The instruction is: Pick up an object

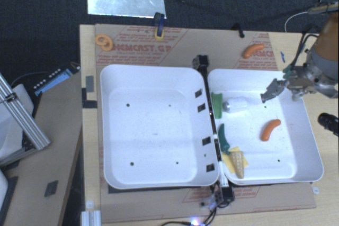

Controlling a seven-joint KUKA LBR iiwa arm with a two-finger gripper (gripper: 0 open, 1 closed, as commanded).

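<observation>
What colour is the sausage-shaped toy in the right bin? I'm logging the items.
Orange: the small sausage-shaped toy lies on the white floor, seen in the camera view.

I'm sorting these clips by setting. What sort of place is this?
Most likely a robotics lab bench set up for grasping trials. Two white bins sit on a board, the right one holding toy food such as a sausage, with the gripper above it. Cables and an aluminium frame surround the bench.

The grey arm [324, 55] with its orange band is cut off by the right edge. Its tool [269, 91] is blurred, fingertips indistinct. A black cylindrical part [329, 123] is also cropped at the right edge.
</observation>
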